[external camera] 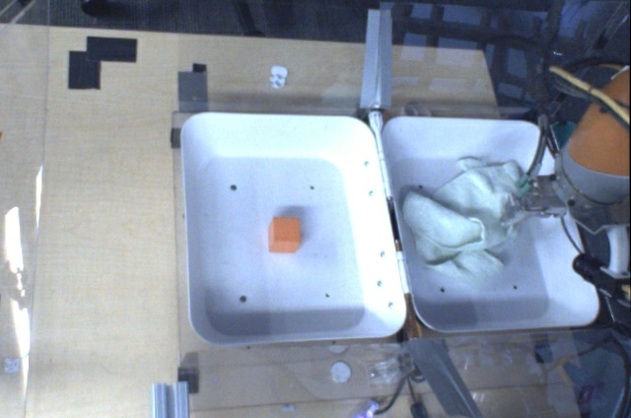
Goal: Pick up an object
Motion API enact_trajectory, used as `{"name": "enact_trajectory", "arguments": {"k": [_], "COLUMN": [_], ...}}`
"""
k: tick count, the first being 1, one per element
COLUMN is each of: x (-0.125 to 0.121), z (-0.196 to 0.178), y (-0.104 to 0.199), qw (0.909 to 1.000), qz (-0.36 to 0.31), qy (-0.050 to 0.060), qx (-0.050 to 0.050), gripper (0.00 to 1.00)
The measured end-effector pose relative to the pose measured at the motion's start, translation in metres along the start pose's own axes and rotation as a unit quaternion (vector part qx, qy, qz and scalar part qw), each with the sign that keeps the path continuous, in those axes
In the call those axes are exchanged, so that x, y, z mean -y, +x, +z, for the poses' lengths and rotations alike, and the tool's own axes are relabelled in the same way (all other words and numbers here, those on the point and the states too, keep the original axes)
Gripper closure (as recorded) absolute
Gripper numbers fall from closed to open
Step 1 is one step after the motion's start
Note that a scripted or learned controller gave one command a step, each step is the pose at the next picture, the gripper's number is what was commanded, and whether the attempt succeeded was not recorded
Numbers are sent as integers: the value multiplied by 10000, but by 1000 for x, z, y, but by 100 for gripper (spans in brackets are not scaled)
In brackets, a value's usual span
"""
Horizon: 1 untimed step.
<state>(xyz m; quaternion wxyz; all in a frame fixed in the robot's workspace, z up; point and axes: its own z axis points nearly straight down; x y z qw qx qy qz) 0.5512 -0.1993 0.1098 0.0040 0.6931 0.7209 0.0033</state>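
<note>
A small orange cube [285, 235] rests on the floor of the left bin [212, 150], a little left of its middle. A crumpled white cloth [458, 214] lies in the right bin [567, 303], spread from its centre toward the right wall. My gripper [525, 199] is low inside the right bin at the cloth's right edge, touching or just above the fabric. The grey arm with its orange band [599, 132] leans in over the bin's right wall.
A metal divider post [375, 56] stands behind the seam between the two bins. Dark cables [596, 263] hang beside the right bin's outer wall. Wooden bench top [99, 239] stretches left of the bins, with black tape marks [99, 59] at the back.
</note>
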Motion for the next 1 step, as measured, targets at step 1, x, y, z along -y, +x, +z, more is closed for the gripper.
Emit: {"name": "enact_trajectory", "arguments": {"k": [1], "x": [-63], "z": [-124], "y": [30], "qw": [9985], "qz": [548], "qy": [30], "qx": [5], "gripper": [100]}}
